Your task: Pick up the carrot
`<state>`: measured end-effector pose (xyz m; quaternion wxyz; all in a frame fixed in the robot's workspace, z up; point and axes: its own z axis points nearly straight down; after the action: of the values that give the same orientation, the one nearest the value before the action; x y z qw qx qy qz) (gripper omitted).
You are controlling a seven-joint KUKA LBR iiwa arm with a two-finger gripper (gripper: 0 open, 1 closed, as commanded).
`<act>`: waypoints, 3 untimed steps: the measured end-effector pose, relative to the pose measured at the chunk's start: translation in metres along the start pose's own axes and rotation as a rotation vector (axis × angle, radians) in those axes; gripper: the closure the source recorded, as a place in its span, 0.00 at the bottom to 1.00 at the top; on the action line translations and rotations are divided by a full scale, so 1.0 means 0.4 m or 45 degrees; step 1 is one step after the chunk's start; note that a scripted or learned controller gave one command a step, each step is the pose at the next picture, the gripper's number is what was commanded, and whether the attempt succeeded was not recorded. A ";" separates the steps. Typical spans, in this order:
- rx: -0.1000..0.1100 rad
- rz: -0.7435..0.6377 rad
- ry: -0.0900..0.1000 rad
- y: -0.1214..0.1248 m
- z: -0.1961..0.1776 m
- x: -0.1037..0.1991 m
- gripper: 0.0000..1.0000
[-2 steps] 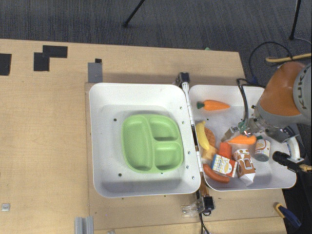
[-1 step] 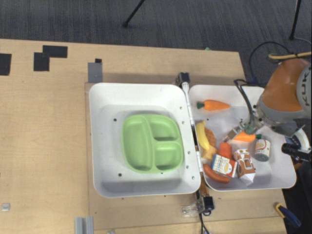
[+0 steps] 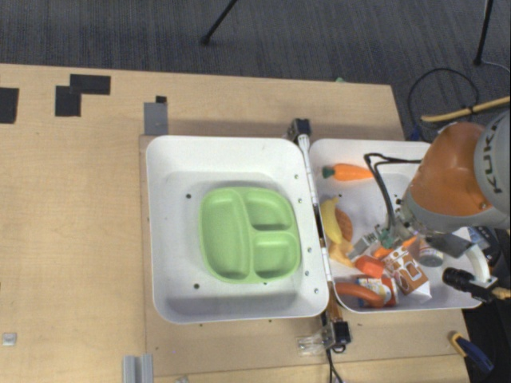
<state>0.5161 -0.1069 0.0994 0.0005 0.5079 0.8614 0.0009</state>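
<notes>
Wooden bench (image 3: 72,214) bearing two white bins (image 3: 164,214)

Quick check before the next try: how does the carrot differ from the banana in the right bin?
The carrot is orange with a green end; the banana is yellow. The carrot lies crosswise at the far end of the right bin, apart from the other items; the banana runs lengthwise by the bin's left wall, touching the clutter beside it. The carrot tapers straight; the banana curves. Both are elongated toy foods in that bin.

Grey carpet floor (image 3: 120,18) beyond light wooden bench (image 3: 72,230); dark stand legs (image 3: 227,10) on carpet.
</notes>
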 end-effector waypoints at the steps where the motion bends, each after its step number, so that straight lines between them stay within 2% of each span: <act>1: -0.005 -0.408 -0.017 0.098 0.024 -0.029 0.00; 2: -0.001 -0.563 -0.005 0.016 -0.067 -0.094 0.00; 3: -0.001 -0.758 -0.004 0.073 0.033 -0.142 0.00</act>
<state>0.5691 -0.1424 0.0862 0.0024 0.2330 0.9725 0.0003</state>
